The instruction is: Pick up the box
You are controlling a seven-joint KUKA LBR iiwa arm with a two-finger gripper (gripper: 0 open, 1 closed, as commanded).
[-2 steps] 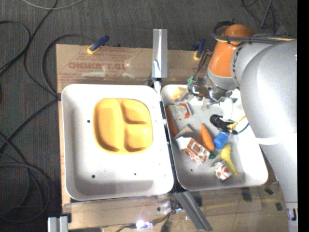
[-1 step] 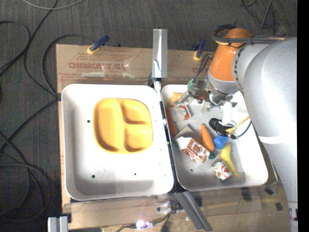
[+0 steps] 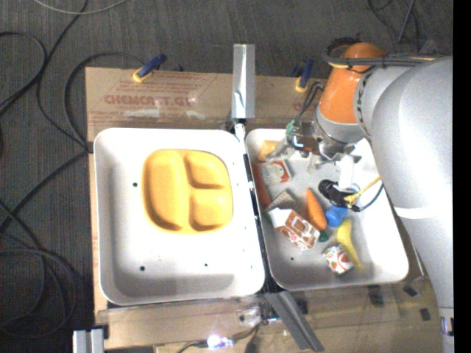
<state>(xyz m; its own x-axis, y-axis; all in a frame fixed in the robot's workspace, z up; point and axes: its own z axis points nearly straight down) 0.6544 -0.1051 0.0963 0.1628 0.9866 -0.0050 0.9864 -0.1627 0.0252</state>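
From my remote station I saw the counter [image 3: 99, 109] carrying 2 shallow white bins side by side. Nearest the camera, in the right white bin [image 3: 383, 271], lay a small red-and-white can [image 3: 337, 259] just beside a yellow plastic banana [image 3: 347, 243]. Just above them sat the small red-and-white cardboard box [image 3: 297, 229], tilted, lying near the bin's middle and touching nothing of the arm. An orange plastic carrot [image 3: 316, 209] rested just beside the box, with a small blue object [image 3: 336, 215] next to it. Further up lay another red-and-white carton [image 3: 277, 170] near the bin's left wall.

The left white bin [image 3: 118, 197] held a yellow plastic divided tray [image 3: 188, 190] with 3 compartments.

At the far side of the right bin, the grey arm with its orange band [image 3: 342, 98] reached in, and the claw [image 3: 324, 149] hung over the upper part of that bin, well apart from the box. I could not tell whether the claw was wide or narrow, and nothing appeared between it.
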